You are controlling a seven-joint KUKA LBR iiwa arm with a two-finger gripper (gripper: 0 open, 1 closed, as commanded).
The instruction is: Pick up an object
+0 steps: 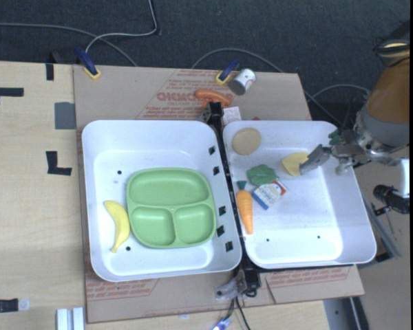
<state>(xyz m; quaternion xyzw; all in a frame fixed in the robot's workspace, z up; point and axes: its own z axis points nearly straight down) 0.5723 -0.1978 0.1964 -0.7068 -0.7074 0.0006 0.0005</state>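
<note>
Two white bins sit side by side on the table (27, 184), on a sheet of cardboard (172, 95). At the right bin (330, 246), the tool (315, 158) reaches in from the right edge, its tip low over the bin's far right part and touching or just beside a yellow piece (293, 163); whether its fingers are spread or closed on that piece I cannot tell.

Near the far left corner of that bin lies a tan round disc (246, 141). Closer to the middle are a green leafy toy (261, 174) and a small red, white and blue packet (268, 193). An orange carrot (245, 211) lies along the bin's left wall.

The left bin (103, 143) holds a green divided plate (171, 207), with a yellow banana (118, 223) just beside its left rim.
</note>
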